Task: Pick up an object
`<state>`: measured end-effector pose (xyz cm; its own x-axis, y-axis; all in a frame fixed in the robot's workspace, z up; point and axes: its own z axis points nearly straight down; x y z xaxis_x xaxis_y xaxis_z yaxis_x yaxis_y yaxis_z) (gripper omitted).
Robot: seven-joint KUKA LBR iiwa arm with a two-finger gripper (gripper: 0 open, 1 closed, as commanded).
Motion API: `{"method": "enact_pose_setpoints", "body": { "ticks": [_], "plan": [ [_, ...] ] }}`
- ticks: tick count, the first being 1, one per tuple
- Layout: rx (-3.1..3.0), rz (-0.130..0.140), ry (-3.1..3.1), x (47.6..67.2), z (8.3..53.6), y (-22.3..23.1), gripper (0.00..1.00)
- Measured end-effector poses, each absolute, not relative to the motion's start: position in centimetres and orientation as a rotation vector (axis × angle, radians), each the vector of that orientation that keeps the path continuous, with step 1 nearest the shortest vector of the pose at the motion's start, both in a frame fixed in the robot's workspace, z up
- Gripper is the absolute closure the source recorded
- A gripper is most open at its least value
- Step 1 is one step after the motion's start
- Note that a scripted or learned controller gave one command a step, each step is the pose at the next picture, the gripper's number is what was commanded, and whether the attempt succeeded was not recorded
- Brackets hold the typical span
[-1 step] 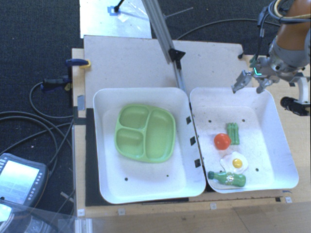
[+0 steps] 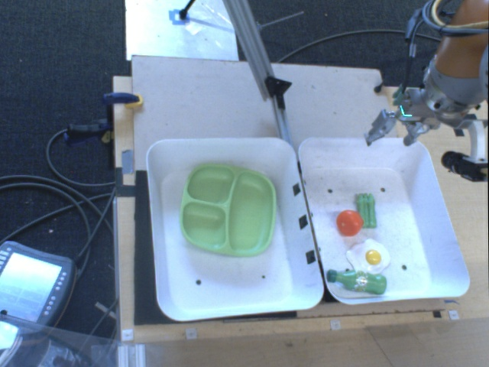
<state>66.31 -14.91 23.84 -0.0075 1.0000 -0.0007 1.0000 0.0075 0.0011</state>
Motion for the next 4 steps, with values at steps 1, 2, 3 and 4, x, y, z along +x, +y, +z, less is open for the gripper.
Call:
{"method": "enact_pose_setpoints", "body": {
  "ticks": [1,2,3,4],
  "plan": [
    [2.216,-0.002,2.229,65.9,19.5,-14.5,0.00],
    [2.219,-0.004,2.229,65.9,13.3,-14.4,0.00],
    [2.218,-0.003,2.228,65.8,8.8,-14.4,0.00],
    [2.211,0.004,2.227,66.1,10.3,-14.4,1.00]
  ]
}}
